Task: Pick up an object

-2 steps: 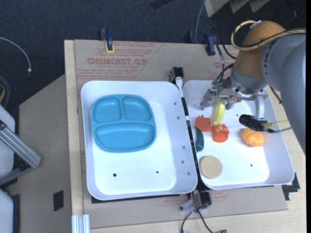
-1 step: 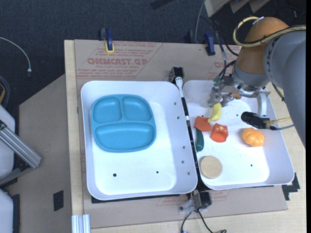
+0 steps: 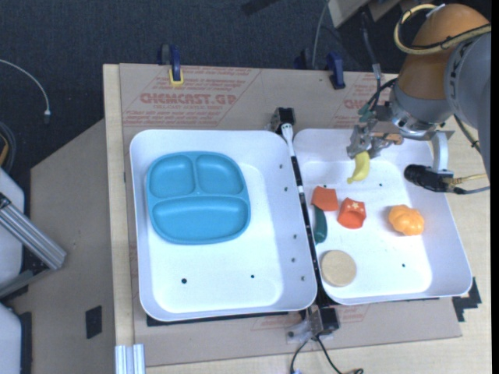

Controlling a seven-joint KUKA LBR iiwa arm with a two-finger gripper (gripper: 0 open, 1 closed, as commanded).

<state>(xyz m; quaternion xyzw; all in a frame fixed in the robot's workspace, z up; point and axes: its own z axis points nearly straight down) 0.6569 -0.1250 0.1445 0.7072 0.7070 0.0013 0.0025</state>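
Banana [image 3: 359,167], small and yellow, hangs or lies at the far end of the right bin [image 3: 444,275], long axis running toward the near rim, top end right under the gripper [image 3: 366,146]. The gripper's tips meet the banana's upper end; the fingers look drawn in around it, pinching the banana at its tip, though the contact is small and partly masked by the wrist hardware. I cannot tell whether the fruit is already clear of the bin floor. Judgement: the step in hand is the grasp itself, or the very start of the lift. Next move calls for a straight, slow rise, since a hold on one end of a curved thing lets it swing or slip out. Near of the banana lie an orange-red block [image 3: 325,199], a red pepper [image 3: 352,213], an orange fruit [image 3: 406,220], a tan disc [image 3: 338,267] and a dark green piece [image 3: 320,226] against the bin's left wall; all well apart from the gripper, so the lift path looks free. The left bin [image 3: 210,287] holds a blue divided plate [image 3: 199,197], far from the action.
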